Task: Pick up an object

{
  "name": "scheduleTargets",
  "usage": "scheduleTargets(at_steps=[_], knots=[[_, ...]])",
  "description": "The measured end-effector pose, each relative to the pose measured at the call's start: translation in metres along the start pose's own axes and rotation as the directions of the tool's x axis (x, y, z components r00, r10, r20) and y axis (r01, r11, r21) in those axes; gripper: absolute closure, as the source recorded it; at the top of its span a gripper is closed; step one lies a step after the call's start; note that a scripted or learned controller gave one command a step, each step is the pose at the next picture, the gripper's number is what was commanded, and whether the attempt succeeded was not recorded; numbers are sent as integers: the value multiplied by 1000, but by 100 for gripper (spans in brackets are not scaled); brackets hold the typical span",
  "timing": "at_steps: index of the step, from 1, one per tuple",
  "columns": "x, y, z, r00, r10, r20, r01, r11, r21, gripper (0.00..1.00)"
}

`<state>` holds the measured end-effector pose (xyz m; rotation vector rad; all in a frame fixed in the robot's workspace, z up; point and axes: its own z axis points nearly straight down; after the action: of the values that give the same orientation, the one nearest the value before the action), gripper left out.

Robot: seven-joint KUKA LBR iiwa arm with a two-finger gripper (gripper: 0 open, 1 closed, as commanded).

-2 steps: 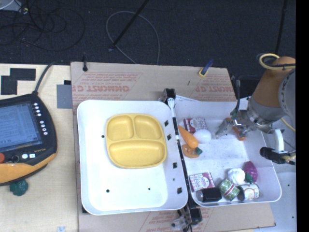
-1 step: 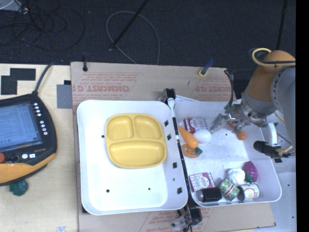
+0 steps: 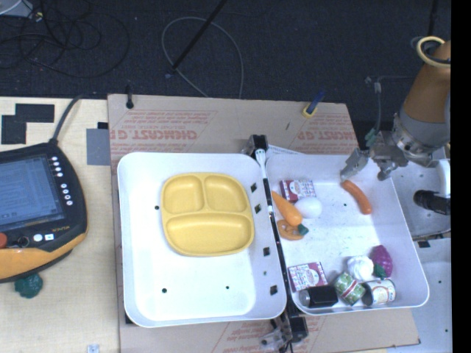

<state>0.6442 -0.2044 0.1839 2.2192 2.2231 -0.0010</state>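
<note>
The gripper (image 3: 370,165) hangs over the right bin (image 3: 409,259) at its far rim, fingers spread apart and holding nothing — the toy sausage (image 3: 358,195) lies just below them on the bin floor. Toward the bin's left wall sit a carrot (image 3: 287,210) and a white egg (image 3: 310,208).

the arm (image 3: 427,87) is cut off at the right edge; the tablet (image 3: 33,197) runs off the left edge; the small cans (image 3: 364,289) in the right bin (image 3: 408,234) overlap, labels too small to read
</note>
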Motion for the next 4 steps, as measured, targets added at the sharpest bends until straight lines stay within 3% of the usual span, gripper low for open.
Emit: scheduleTargets(at_steps=[2, 3, 4], knots=[[-9, 1, 94, 1000, -1, 2, 1, 1000, -3, 0], [2, -1, 97, 1000, 0, -2, 0, 1000, 3, 0], [2, -1, 88, 1000, -2, -1, 2, 1000, 5, 100]])
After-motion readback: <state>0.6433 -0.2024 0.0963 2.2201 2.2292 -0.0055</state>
